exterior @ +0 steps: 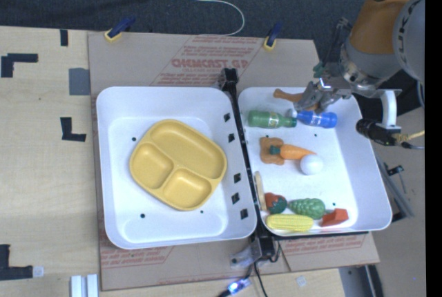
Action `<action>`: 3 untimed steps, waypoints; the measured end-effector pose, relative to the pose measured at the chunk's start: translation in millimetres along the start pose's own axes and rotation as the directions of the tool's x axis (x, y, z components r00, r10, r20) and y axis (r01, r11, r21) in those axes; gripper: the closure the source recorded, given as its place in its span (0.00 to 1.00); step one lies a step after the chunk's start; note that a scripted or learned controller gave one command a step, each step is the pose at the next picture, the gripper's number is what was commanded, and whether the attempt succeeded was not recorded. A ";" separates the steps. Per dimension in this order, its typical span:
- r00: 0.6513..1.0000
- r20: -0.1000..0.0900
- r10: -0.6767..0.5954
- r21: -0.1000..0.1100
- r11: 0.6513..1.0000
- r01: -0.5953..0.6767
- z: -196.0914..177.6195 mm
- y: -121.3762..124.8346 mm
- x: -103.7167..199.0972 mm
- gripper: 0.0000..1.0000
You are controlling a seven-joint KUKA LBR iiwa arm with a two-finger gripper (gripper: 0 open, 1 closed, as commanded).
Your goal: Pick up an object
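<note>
Two white bins sat side by side — the gripper (309, 99) hovered at the right bin's (359, 171) far edge over the blue bottle (319, 119); whether its fingers were parted or closed, I cannot tell.

arm (387, 19) cut off by right edge.
</note>
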State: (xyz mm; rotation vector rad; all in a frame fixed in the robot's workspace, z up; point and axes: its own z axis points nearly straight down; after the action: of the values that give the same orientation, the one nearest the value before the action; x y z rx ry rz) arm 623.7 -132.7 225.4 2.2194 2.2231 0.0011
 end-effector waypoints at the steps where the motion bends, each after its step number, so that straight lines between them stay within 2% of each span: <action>1: 1.000 -0.001 -0.003 0.004 1.000 0.003 11.0 -21.9 45.0 1.00; 2: 1.000 -0.001 -0.005 0.003 1.000 0.005 2.1 -44.8 102.1 1.00; 3: 1.000 0.000 -0.003 0.005 1.000 0.003 9.8 -63.5 145.3 1.00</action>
State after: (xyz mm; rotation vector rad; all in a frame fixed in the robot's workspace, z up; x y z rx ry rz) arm 559.9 12.5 215.6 2.2186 2.2295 -0.0048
